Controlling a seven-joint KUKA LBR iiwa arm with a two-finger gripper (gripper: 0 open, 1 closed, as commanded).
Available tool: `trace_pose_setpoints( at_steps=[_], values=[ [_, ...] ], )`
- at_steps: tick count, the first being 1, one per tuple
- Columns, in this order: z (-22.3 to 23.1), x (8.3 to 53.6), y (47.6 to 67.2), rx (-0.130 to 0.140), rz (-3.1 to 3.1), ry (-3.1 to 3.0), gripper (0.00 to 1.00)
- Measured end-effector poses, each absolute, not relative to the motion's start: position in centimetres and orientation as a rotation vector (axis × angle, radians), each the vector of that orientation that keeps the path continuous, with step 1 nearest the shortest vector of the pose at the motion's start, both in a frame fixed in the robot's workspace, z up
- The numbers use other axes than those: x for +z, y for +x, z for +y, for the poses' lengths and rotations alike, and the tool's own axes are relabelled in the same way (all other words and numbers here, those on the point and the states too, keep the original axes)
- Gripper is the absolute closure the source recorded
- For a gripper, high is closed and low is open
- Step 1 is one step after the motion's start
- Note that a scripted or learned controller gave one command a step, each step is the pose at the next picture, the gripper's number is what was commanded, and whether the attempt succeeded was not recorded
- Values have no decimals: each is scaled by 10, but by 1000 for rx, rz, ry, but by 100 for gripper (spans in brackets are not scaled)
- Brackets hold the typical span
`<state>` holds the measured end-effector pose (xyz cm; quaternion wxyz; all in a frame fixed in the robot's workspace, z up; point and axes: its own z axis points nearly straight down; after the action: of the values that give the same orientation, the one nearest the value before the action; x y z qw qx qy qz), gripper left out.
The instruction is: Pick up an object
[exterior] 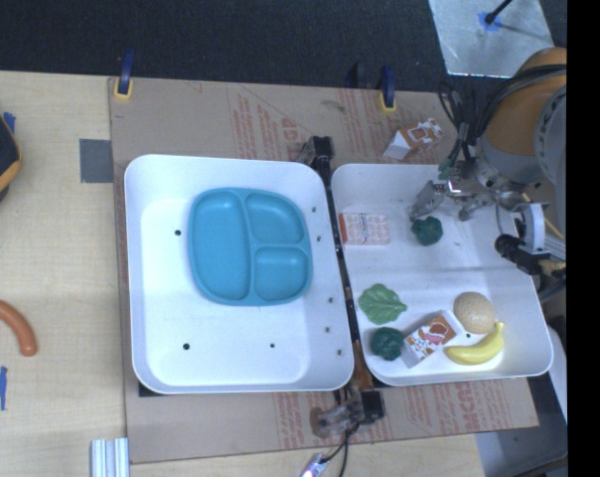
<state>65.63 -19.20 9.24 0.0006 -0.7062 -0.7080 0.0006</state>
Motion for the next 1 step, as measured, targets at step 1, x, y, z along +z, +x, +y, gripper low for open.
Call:
trace_pose_setpoints(
  at_steps=[1],
  values=[
    [-166, 92, 609, 5, -2224, -2215, 0]
  ],
)
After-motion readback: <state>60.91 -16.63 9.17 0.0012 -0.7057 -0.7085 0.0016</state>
